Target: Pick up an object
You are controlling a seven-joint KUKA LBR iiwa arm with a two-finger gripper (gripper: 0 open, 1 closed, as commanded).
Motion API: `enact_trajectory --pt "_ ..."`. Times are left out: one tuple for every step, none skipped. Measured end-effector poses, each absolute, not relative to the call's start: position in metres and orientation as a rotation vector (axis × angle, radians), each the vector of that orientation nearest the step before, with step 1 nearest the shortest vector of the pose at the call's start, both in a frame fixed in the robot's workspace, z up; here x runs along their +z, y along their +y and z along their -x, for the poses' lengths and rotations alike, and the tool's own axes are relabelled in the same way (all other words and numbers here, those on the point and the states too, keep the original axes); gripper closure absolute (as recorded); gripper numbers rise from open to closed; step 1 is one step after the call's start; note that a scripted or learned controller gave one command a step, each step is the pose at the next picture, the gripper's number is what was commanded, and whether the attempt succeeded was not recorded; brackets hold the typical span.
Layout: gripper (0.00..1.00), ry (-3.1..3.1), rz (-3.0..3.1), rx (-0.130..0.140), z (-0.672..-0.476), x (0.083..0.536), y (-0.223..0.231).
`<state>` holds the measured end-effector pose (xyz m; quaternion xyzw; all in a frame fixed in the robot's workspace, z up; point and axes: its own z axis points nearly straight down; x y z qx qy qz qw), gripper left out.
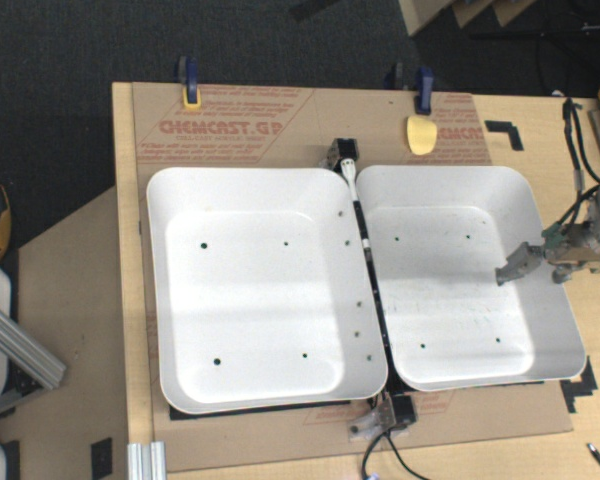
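From the camera above, I see two white bins side by side on the bench (280, 118). I will use the right bin (460, 193) as my marker. The hand (515, 264) comes in over the right edge of this bin, with its grey tip hanging above the bin's floor near that edge. I cannot tell if the hand is open or closed, because it is small and blurry. I cannot see any object to pick up inside the right bin. The left bin (250, 193) touches the right bin's left side. A small yellow thing (421, 134) sits on the bench just behind the right bin's back edge.
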<state>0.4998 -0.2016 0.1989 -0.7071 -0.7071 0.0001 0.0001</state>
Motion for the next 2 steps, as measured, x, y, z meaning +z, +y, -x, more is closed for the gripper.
enact_trajectory --pt "0.0 -2.236 2.219 -0.011 -0.5191 0.2814 -0.1531" --pt "1.0 -2.227 2.222 -0.003 -0.5173 0.2872 -0.156"
